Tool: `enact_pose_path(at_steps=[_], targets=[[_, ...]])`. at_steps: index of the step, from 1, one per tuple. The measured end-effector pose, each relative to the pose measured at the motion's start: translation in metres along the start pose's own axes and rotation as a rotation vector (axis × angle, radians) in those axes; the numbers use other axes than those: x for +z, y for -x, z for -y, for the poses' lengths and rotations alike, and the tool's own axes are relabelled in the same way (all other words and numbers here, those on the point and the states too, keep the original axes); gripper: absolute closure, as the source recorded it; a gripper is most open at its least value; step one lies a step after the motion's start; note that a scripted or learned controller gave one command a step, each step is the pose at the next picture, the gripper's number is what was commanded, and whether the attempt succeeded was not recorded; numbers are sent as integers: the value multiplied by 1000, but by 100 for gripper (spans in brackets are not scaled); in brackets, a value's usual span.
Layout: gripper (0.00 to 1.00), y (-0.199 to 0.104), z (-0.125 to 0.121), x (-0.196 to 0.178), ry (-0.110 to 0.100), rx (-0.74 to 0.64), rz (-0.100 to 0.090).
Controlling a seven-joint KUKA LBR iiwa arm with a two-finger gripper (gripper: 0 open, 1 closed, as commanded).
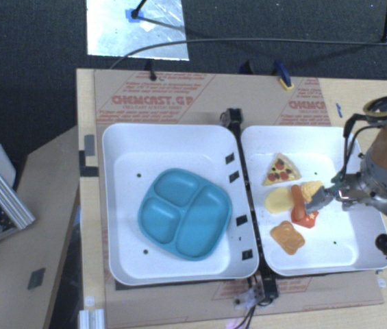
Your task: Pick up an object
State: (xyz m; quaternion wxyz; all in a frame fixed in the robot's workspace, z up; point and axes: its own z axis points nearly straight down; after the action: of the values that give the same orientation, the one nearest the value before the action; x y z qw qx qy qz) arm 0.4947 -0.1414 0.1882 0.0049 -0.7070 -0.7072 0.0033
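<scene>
**Tool low among toy food in the right bin**

Tool (318, 199) reaching in from the right bin's (330, 139) right wall, tip down at a yellow piece (310, 188) and touching or just beside an orange-red sausage-shaped piece (300, 208). Cannot tell whether apart or together; nothing seen clamped.

Close around: pale yellow disc (277, 200), pizza slice (280, 169) toward the back wall, orange lump (288, 238) toward the front edge.

Likely risk: crowded pieces, so nudging a neighbour or catching two at once.

Open floor toward the front-right corner. Left bin (172, 139) carrying a blue divided plate (184, 213), well apart.
</scene>
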Motion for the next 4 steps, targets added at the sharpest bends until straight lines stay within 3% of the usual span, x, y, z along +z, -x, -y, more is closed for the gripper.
enact_pose_path(at_steps=[1, 3, 4], targets=[[0, 0, -3, -6, 13, -3, 3], [0, -2, -14, 100, 14, 1, 2], [0, -1, -18, 100, 22, 1, 4]])
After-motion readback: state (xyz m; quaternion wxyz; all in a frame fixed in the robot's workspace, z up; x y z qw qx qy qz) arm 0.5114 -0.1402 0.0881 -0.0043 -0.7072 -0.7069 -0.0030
